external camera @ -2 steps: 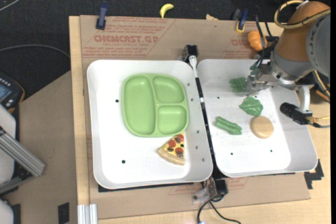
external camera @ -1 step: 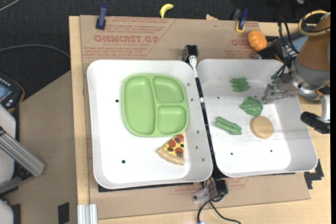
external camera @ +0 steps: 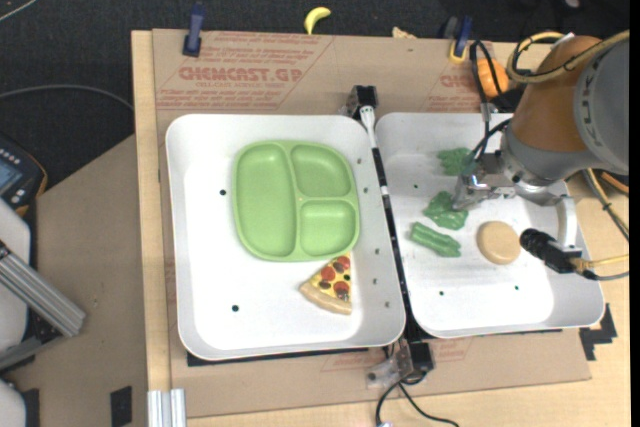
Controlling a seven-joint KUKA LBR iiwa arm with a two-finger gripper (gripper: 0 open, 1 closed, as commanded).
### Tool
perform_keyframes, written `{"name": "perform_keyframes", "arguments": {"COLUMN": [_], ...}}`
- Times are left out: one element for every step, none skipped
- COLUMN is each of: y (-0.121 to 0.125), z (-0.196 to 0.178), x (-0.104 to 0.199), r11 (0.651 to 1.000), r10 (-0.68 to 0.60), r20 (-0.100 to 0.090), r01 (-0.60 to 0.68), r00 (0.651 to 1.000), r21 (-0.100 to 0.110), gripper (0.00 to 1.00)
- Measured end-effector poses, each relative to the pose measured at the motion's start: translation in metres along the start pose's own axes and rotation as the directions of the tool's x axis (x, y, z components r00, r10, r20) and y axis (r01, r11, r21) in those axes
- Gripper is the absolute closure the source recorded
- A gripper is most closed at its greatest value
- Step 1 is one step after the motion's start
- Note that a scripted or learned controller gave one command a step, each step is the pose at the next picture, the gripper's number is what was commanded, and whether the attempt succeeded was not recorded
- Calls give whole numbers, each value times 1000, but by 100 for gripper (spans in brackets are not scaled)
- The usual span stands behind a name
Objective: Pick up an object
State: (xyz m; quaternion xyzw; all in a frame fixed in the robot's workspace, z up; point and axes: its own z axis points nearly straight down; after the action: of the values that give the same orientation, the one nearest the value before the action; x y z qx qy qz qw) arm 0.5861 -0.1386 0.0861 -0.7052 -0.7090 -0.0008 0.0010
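hand at ragged green plastic toy piece | grip state: cannot tell | risk: off-centre closing may nudge piece aside

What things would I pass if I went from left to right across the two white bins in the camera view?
green divided plate → long green piece → round tan piece. I skipped the pizza slice and the other green pieces, because they overlap these ones from side to side.

right bin: three green pieces, tan round disc flat | left bin: green divided plate, pizza slice beside it
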Motion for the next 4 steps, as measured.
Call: {"name": "perform_keyframes", "arguments": {"y": [-36,-100,-104,-106], "z": [0,-104,-296,-358], "x": [48,181,203,123], "r11": [1000,1000,1000,1000], "r10": [3,-8,0,13], "r20": [2,-3,-2,5], "r01": [-3,8,0,-13], "r00": [1000,1000,1000,1000], "r21": [-2,-5,-20,-11], "gripper": [100,100,100,100]}}
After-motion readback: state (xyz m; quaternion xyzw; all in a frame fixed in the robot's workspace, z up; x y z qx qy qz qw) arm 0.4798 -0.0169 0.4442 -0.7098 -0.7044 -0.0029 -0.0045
